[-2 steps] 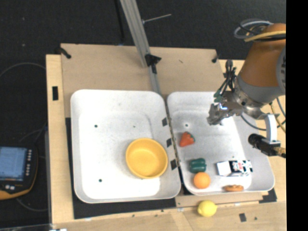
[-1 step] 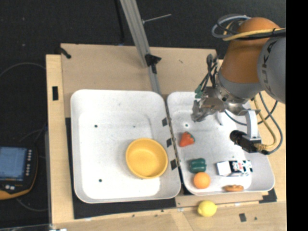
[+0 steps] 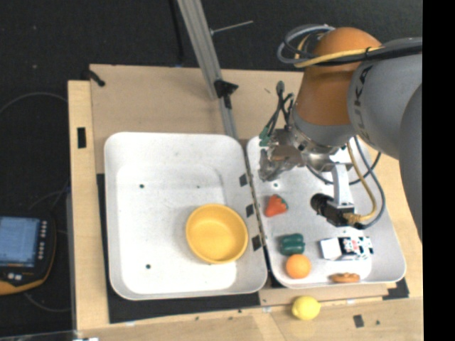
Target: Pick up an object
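A: Gripper (image 3: pixel 274 163) low at right bin (image 3: pixel 387 258) far-left corner; finger state impossible to tell. Nearest pick: red-orange piece (image 3: pixel 276 206), just below and apart.

B: Risks: clipping bin wall, nudging piece toward green block (image 3: pixel 291 244) and orange ball (image 3: pixel 298 266). Labels? White printed box (image 3: pixel 346 247), unreadable.

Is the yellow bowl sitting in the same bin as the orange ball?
No, the yellow bowl lies in the left bin, while the orange ball lies in the right bin.
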`<state>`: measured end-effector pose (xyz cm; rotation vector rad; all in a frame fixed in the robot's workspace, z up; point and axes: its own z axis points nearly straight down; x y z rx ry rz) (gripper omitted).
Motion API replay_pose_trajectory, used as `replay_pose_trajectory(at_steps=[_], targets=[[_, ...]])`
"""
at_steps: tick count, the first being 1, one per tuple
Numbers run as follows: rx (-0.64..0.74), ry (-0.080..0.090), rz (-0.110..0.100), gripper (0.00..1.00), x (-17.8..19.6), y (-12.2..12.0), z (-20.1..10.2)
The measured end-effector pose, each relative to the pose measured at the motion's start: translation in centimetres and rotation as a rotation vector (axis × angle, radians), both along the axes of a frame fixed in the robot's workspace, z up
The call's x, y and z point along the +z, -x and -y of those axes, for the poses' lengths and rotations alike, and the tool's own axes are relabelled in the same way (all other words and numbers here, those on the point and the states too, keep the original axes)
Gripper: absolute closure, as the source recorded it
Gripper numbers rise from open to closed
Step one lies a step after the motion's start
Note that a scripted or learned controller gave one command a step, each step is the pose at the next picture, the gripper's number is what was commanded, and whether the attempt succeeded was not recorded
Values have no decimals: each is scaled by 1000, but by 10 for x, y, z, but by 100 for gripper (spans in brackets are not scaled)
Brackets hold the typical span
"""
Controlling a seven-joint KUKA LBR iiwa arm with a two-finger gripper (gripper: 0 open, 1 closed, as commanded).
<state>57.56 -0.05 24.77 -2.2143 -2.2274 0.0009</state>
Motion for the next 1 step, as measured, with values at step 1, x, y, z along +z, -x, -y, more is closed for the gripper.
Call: replay_pose_trajectory(at_steps=[1], targets=[[2, -2, 2, 100, 2, -9, -57]])
